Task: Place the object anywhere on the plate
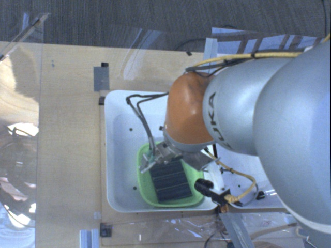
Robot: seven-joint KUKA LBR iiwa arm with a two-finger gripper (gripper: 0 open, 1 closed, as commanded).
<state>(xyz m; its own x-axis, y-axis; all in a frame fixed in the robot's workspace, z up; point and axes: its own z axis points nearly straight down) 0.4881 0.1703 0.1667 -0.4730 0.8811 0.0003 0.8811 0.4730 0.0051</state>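
Note:
A light green plate (146, 184) lies in the near part of the left white bin (118, 154). My gripper (168, 177) hangs directly over the plate, its dark ribbed body covering most of the plate's middle. The arm's orange band (186, 110) and grey wrist sit above it and hide the bin's right side. The object is hidden from me; whatever lies under the gripper body cannot be seen.
The right bin (261, 187) is mostly covered by the big grey arm. Black and yellow cables (235, 187) loop near the divide between the bins. A wooden bench (67, 154) extends left, with clear plastic shields along its left and front edges.

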